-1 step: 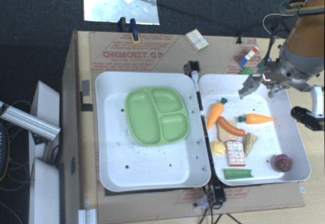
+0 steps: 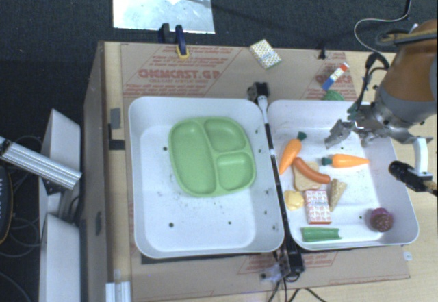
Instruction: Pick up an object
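Camera view, slanted down over bench [image 2: 205, 64] of brown board with red lettering. Left white shallow bin [image 2: 147, 157]: pale green compartment plate [image 2: 212, 155] tilted at its centre. Right white shallow bin [image 2: 400, 222], toy food clustered in middle and lower part: orange carrot with green top [image 2: 290, 152] near the divider, brown sausage [image 2: 311, 171] just beside it, second orange carrot [image 2: 348, 161] lying crosswise to the right, yellow chunk [image 2: 293, 200], red-and-white carton [image 2: 316, 205], tan cone-shaped piece [image 2: 336, 193], flat green bar [image 2: 319, 233] by lower rim, dark purple round fruit [image 2: 380, 219] in lower right corner. Grey arm with orange band [image 2: 410, 78] entering from right of frame. Metal pincer [image 2: 339, 135] in upper part of right bin, just above the crosswise carrot, apart from it; nothing visibly between fingers; gap between fingers cannot be told. Upper bench edge: small patterned block [image 2: 265, 53], red-white-blue object [image 2: 335, 77].
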